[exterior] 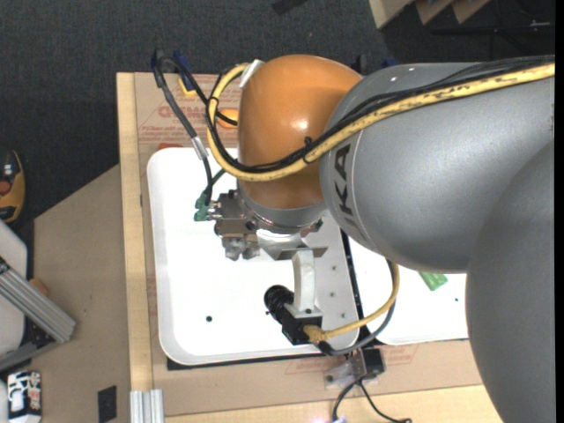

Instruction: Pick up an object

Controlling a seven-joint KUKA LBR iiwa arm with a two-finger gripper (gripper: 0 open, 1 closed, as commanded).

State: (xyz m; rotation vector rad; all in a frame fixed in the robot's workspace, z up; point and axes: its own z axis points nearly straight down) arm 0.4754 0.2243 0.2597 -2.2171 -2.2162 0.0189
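We hang over the left bin (pixel 176 263) with our gripper (pixel 242 236) lowered toward its floor, so we judge this to be the reach-down step of a pick. Whether our jaws are spread or pressed together we cannot tell, since the wrist hides them. A small green object (pixel 433 280) lies in the right bin (pixel 423 324). Next we need a visible target.

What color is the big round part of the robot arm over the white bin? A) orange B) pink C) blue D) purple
A, because the big round band above the wrist is orange, sitting over the left white bin, with grey arm behind it.
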